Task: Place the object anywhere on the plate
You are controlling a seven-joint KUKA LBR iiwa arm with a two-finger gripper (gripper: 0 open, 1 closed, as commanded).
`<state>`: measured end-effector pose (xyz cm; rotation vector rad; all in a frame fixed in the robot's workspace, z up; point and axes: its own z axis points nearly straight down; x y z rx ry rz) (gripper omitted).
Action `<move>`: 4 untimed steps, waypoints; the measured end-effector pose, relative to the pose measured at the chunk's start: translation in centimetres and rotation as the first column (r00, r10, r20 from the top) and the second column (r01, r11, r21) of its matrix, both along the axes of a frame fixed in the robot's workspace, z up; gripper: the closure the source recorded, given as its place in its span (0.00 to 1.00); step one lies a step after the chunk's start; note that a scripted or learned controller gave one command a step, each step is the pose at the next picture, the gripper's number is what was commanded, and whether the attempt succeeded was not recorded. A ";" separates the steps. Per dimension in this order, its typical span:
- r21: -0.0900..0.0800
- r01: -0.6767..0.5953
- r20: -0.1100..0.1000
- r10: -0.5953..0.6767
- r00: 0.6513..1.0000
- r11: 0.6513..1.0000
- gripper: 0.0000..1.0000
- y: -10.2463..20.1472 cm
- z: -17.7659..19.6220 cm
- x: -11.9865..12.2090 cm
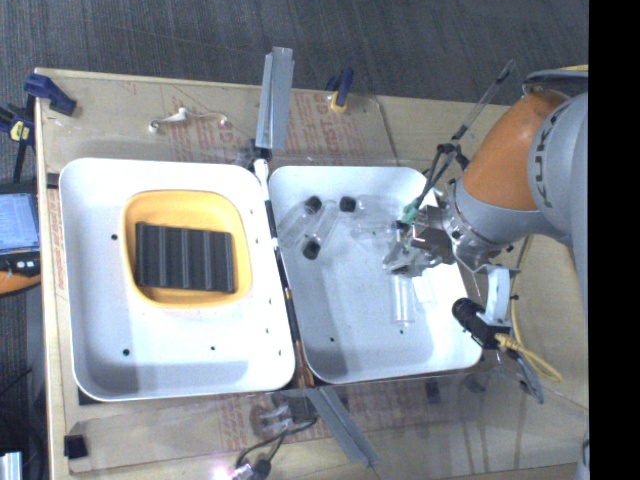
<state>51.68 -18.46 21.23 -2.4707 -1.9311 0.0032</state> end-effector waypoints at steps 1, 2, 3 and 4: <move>-0.002 -0.160 0.003 0.160 0.987 0.987 1.00 6.1 7.9 2.4; 0.000 -0.448 0.001 0.448 0.894 0.894 1.00 14.1 4.7 5.4; 0.000 -0.584 0.000 0.584 0.812 0.812 1.00 19.4 -2.0 6.4; 0.000 -0.584 0.000 0.584 0.812 0.812 0.00 19.4 -2.0 6.4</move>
